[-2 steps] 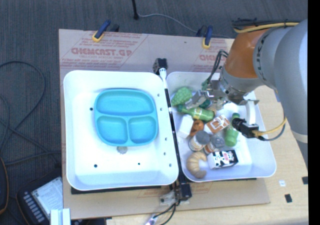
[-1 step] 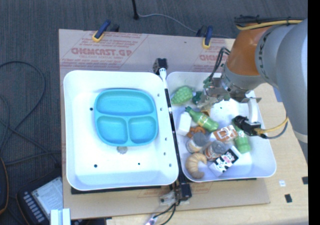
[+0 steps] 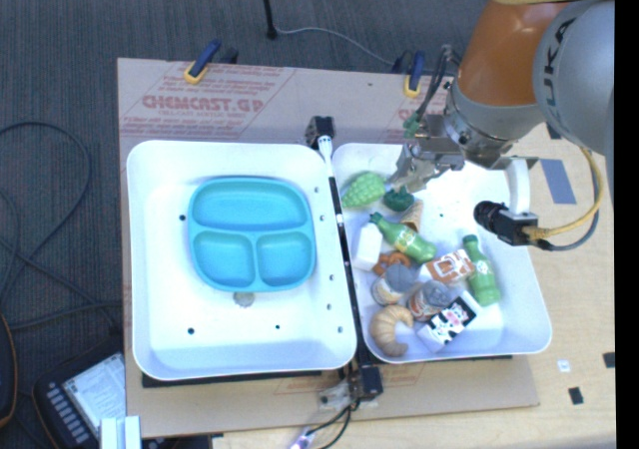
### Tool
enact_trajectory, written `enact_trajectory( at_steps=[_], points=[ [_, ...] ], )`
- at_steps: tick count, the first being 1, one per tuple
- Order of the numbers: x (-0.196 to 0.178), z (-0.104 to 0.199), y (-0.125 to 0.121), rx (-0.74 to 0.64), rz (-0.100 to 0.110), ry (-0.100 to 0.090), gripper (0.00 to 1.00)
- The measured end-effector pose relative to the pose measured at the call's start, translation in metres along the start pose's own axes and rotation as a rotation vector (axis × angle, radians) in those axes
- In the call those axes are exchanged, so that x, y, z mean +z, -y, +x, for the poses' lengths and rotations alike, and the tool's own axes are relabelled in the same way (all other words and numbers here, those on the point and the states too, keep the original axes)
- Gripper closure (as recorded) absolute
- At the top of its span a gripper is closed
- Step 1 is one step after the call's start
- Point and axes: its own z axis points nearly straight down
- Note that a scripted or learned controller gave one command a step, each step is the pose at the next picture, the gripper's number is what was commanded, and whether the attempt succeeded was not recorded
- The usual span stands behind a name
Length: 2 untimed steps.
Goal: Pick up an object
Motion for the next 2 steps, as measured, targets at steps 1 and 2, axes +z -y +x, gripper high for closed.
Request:
enact_trajectory(
  at_steps=[1, 2],
  points=[
    [0.0654, -0.0652, -0.0542, 0.003, 0.004, 0.002, 1.00],
    [0.0644, -0.0648, -0.0547, 0.002, 0.003, 0.002, 0.00]
  ],
)
